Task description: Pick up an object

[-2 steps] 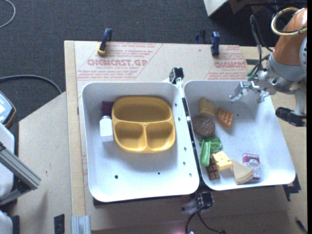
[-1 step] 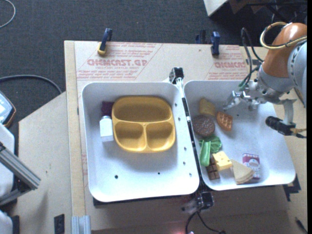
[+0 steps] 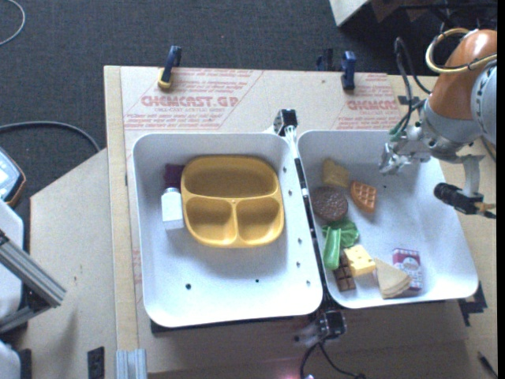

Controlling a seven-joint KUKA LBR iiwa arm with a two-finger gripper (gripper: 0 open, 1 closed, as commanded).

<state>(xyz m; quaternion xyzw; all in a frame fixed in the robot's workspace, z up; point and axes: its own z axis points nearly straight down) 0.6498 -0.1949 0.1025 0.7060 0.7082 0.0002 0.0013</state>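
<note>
The right bin (image 3: 442, 235) holds several toy foods: a tan bread piece (image 3: 334, 172), an orange waffle (image 3: 364, 197), a brown burger patty (image 3: 330, 204), a green pepper (image 3: 334, 243), a yellow cheese block (image 3: 361, 260), a chocolate bar (image 3: 343, 277), a tan wedge (image 3: 390, 279) and a small red carton (image 3: 408, 265). My gripper (image 3: 392, 161) hangs over the bin's far right part, above and to the right of the waffle, with nothing seen in it.
The left bin (image 3: 150, 235) holds a yellow divided tray (image 3: 232, 200), a small white bottle (image 3: 172, 208) and a dark purple item (image 3: 173, 173) beside it. Clamps (image 3: 168, 67) grip the board's far edge. The arm's orange band (image 3: 465, 69) looms at the right.
</note>
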